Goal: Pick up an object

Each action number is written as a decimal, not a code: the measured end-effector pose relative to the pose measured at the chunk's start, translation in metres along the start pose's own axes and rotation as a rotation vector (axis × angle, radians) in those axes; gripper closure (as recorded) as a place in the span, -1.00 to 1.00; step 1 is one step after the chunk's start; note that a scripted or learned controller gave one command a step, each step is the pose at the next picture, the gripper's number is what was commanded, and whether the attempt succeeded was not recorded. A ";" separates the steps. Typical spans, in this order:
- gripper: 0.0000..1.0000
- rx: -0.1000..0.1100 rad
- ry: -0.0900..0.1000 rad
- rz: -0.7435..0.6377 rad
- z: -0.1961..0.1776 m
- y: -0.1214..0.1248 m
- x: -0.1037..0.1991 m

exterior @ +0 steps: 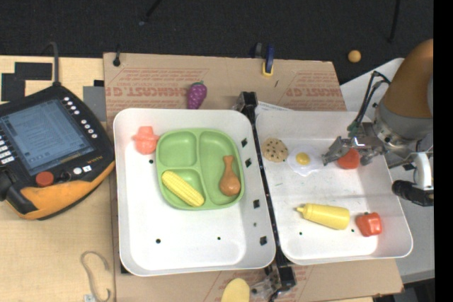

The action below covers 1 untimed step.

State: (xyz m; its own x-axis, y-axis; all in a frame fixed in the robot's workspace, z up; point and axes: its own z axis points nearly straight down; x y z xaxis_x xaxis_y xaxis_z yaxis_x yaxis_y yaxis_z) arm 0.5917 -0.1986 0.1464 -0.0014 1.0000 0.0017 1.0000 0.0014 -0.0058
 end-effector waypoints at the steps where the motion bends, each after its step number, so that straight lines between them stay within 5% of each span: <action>1: -1.00 -0.001 0.000 -0.001 0.053 0.000 0.003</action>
